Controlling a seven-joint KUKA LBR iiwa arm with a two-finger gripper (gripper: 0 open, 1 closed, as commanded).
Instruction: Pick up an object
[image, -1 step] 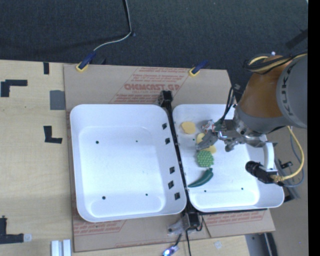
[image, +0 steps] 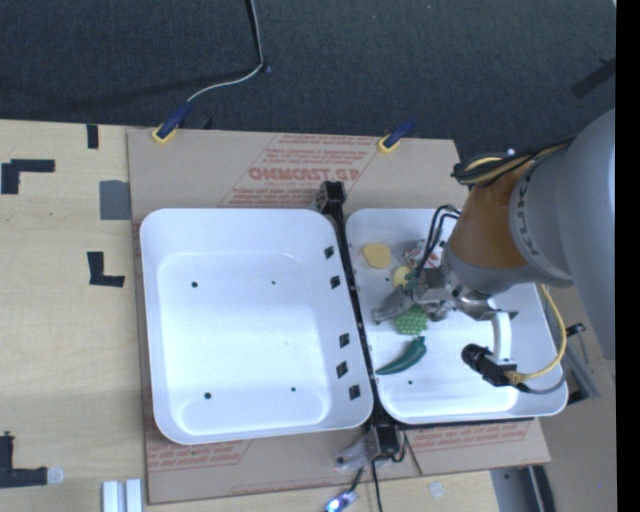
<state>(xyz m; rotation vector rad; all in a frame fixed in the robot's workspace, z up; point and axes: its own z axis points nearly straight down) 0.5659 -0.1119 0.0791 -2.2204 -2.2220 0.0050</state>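
Observation:
My gripper (image: 405, 303) hangs low in the right bin (image: 440, 398), reaching in from the right under the orange-banded wrist. Its grey fingers (image: 392, 309) sit right above a small round green object (image: 410, 322), touching or nearly touching it; whether it is held cannot be told. A dark green curved pepper-like piece (image: 402, 357) lies just in front of it on the bin floor. A pale yellow piece (image: 376, 256) rests at the back left of the bin, and a small bright yellow piece (image: 401, 274) sits beside the wrist.
The left bin (image: 240, 320) stands beside the right one, parted by a black clip-lined divider (image: 346, 310). Both rest on a cardboard sheet (image: 290, 170). A black cable plug (image: 483, 362) and yellow cable hang from the arm over the right bin's front.

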